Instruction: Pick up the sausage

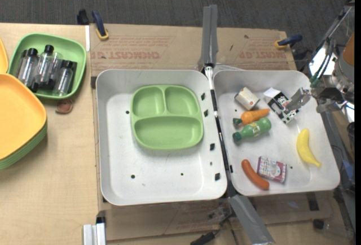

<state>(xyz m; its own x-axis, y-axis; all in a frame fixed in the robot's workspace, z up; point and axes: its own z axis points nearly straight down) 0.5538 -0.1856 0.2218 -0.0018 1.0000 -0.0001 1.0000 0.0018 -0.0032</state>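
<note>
— Orange plates (pixel 20 119) are stacked at the far left of the tabletop (pixel 51 198), and behind them I see a green tray (pixel 76 57) of small dark-capped bottles (pixel 45 71). What do you have in the bins?

— Left bin (pixel 113 176) holds a green divided plate (pixel 167 117), lying flat near its middle. In the right bin (pixel 327 182) I count a small white box (pixel 246 97), a toy carrot (pixel 255 116) and a green bottle (pixel 252 131) lying on its side just under the carrot.

— And the sausage?

— Red sausage (pixel 255 175) lies at the front of the right bin, just beside a pink packet (pixel 271 169). A banana (pixel 308 148) sits to the right of those, well apart from the sausage.

— Where's the claw?

— My claw (pixel 294 107) hangs over the back right part of that bin, close to a black-and-white item (pixel 276 100), possibly a carton. From here I cannot tell how its fingers stand. It is well away from the sausage.
</note>
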